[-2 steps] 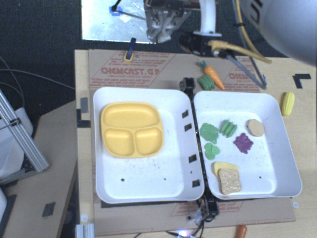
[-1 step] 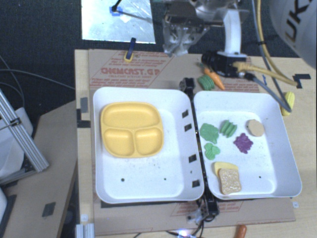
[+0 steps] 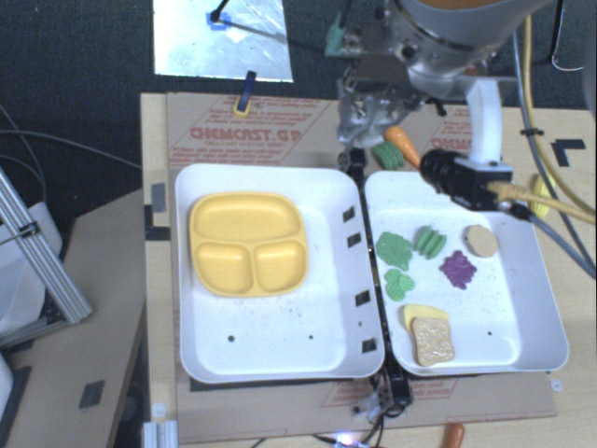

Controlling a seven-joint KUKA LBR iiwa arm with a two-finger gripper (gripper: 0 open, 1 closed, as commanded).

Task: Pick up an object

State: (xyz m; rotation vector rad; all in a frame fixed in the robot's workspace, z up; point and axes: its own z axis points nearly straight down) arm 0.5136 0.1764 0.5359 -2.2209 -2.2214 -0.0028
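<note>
Probably easiest: carrot (image 3: 405, 142), at the right bin's (image 3: 541, 278) far rim, just beside the gripper (image 3: 366, 136). Looks like light, rigid, smooth plastic; tapered, so pinch across the thick middle. Jaw state: can't tell.

1. My two bins, left bin (image 3: 270, 343) and right bin (image 3: 522, 334), look like smooth white plastic with a soft sheen.
2. The yellow divided tray (image 3: 249, 243) in the left bin is matt, smooth plastic.
3. The toy food on the right looks like moulded plastic: the green leafy pieces (image 3: 395, 250) are ribbed, the purple grapes (image 3: 458, 269) bumpy, the toast slice (image 3: 434, 341) grainy and rough.
4. Under the bins lies flat brown cardboard (image 3: 280, 124), matt, with red print.
5. At the far left a shiny foil-like sheet (image 3: 224, 24) glares.
6. My wrist body (image 3: 438, 54) is grey metal, lightly glossy.
</note>
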